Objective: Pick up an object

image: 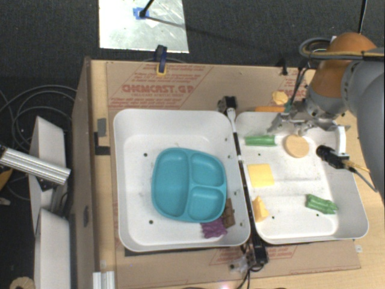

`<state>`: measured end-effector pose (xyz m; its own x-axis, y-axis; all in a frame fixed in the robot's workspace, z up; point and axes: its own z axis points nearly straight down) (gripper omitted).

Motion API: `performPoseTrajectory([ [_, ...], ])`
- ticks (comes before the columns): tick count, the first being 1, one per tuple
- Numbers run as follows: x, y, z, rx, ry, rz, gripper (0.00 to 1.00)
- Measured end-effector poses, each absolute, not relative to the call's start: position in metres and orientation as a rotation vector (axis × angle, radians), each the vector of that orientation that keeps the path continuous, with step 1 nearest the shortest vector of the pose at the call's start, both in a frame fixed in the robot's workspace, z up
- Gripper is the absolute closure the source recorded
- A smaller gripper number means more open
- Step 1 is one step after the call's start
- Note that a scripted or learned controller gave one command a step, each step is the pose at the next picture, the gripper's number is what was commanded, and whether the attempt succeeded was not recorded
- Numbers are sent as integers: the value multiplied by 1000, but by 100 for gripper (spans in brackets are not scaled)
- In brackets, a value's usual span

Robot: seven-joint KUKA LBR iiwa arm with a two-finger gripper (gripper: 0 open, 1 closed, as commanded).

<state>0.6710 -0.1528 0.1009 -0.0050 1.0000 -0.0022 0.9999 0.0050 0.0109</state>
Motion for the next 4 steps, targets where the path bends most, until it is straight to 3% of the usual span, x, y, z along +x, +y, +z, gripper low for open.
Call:
performPoseTrajectory([
  [1,664,-121,91,2201,2218,9,0],
  [2,656,-139,91,2209,2215,15,0],
  [3,658,-141,104,2200,2210,16,100],
  [4,658,-141,103,2201,2212,14,0],
])
